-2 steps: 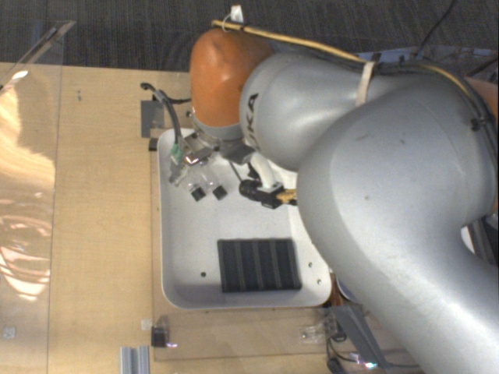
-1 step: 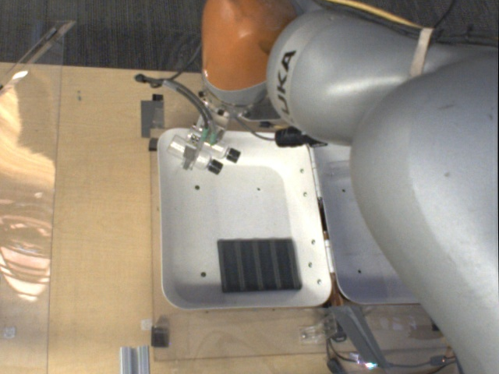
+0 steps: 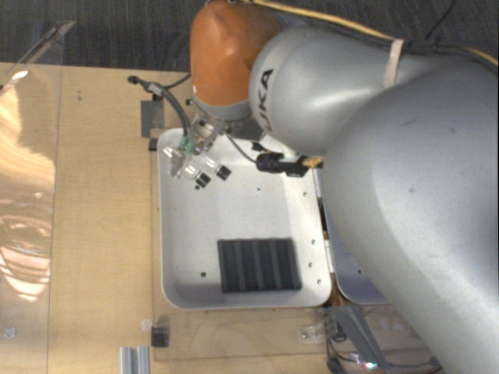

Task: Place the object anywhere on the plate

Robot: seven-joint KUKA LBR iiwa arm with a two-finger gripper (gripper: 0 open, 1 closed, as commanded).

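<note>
Pale wooden bench (image 3: 93, 209) fills the left half of the frame, with dark carpet along the top edge. At centre sits the left white bin (image 3: 242, 224); its rounded rim runs close to the bench's lower edge, and the right bin (image 3: 355, 287) shows as a sliver under the arm. The big grey arm (image 3: 390, 170) covers the right side and upper centre, its orange band (image 3: 226, 45) above the bin's upper left corner. The gripper (image 3: 207, 174) hangs in that corner, near the rim; its dark fingertips stand apart with nothing between them. A dark ribbed plate (image 3: 258, 264) lies flat by the lower wall, open white floor around it. I cannot make out the object
</note>
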